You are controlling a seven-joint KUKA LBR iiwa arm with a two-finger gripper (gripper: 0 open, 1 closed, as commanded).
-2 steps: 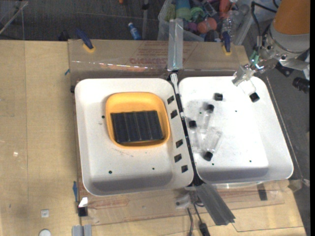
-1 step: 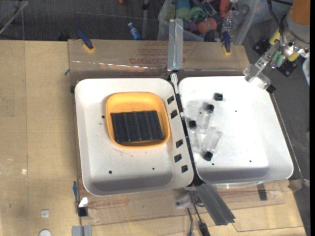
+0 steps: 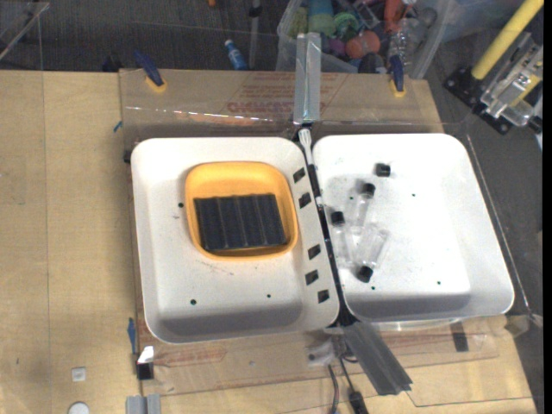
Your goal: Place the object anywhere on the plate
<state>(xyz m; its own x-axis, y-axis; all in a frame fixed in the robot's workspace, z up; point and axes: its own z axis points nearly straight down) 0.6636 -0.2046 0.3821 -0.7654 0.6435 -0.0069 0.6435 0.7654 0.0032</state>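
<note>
Seemingly nothing is done yet: the plate (image 3: 240, 176) carries none of the pieces it should receive, so the whole pick and place is left, as far as I can judge. Left bin (image 3: 164, 291) holds that plate, orange-yellow rim, near the bin's middle, with a dark ribbed insert (image 3: 240, 222) lying flat in its well. Dark tabs (image 3: 311, 251) run down the divider between the bins. Right bin (image 3: 448, 231) holds the object, a loose cluster of clear tubes (image 3: 362, 240) with black caps, lying in the bin's left half close to the divider; one small black cap (image 3: 383, 170) sits a bit apart, toward the back. Exact count of tubes is hard to tell, they are see-through on white. Pincer state: cannot tell. Behind the surface (image 3: 60, 231) stands a clear tub of coloured toys (image 3: 362, 15).
</note>
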